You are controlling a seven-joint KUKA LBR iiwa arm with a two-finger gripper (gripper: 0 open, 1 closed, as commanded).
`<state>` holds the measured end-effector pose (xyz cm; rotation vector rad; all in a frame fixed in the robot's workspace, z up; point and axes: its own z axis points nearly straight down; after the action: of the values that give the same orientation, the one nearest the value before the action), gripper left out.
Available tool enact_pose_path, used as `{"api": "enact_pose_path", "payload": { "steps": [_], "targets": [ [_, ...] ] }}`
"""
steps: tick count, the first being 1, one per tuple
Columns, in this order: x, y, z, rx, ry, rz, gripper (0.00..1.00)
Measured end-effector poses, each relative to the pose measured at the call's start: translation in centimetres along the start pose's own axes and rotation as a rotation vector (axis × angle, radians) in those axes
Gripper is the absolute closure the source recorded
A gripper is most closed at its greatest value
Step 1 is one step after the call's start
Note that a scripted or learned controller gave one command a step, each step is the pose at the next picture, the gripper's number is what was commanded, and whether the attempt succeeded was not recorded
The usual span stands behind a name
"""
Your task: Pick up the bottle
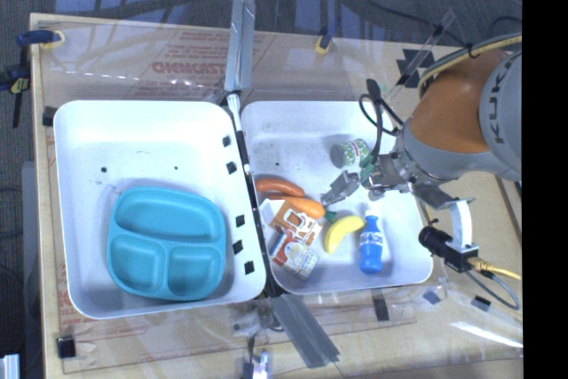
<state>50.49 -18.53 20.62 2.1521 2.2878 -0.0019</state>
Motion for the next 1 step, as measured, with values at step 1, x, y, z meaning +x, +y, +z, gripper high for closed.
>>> {"api": "enact_pose_path", "payload": {
  "steps": [1],
  "targets": [
    [-2.39,-2.97,1.77,0.001,0.001,0.002,0.0]
  ]
}}
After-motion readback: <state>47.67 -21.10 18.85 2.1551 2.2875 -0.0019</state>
